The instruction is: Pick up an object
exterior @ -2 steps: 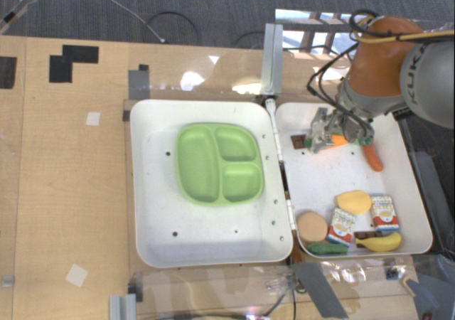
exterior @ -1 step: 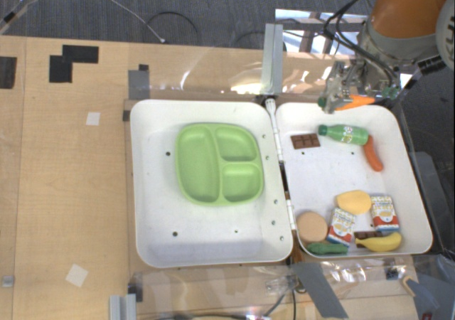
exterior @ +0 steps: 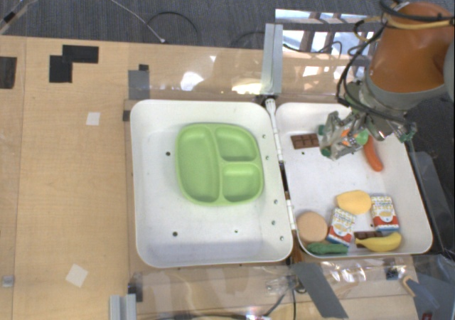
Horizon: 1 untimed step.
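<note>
My gripper [exterior: 339, 142] hangs low over the upper part of the right bin [exterior: 419, 190], below the arm's orange band [exterior: 405, 48]. Just left of it a brown chocolate bar [exterior: 306, 141] lies flat on the bin floor. An orange carrot [exterior: 374, 156] lies just right of the gripper. Whether anything is in the gripper is unclear from here. Toward the bin's front lie a yellow piece [exterior: 353, 202], two small cartons [exterior: 343, 222] [exterior: 384, 213], a banana [exterior: 379, 242], a round tan bun [exterior: 311, 226] and a green item [exterior: 327, 247].
The left bin [exterior: 156, 240] holds a green divided plate [exterior: 217, 163]. A ridge [exterior: 281, 169] separates the two bins. A clear panel and a metal post [exterior: 273, 55] stand behind them. Bare white floor shows in the middle of the right bin.
</note>
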### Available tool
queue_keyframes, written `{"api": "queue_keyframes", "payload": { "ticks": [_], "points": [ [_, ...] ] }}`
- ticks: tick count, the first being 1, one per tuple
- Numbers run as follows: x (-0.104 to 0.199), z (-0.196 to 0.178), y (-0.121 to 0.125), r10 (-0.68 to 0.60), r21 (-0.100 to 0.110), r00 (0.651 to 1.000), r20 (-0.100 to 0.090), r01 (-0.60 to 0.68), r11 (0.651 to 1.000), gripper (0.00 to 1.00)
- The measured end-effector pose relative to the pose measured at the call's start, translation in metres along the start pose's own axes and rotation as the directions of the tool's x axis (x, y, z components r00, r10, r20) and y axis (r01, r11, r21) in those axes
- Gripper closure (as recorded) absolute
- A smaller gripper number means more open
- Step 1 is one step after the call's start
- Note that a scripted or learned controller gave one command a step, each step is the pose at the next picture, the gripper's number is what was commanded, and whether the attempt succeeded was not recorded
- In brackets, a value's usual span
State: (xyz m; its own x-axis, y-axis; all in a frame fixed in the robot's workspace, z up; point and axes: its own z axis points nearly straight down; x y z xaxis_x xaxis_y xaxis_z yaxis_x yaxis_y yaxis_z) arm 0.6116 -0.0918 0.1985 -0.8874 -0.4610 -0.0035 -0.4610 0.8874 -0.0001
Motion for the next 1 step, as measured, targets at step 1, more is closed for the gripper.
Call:
{"api": "queue_keyframes", "payload": {
  "ticks": [1],
  "points": [
    [-0.0396,-0.0672,0.0093,0.008,0.005,1.0,0.01,-0.008,1.0,1.0]
  ]
}}
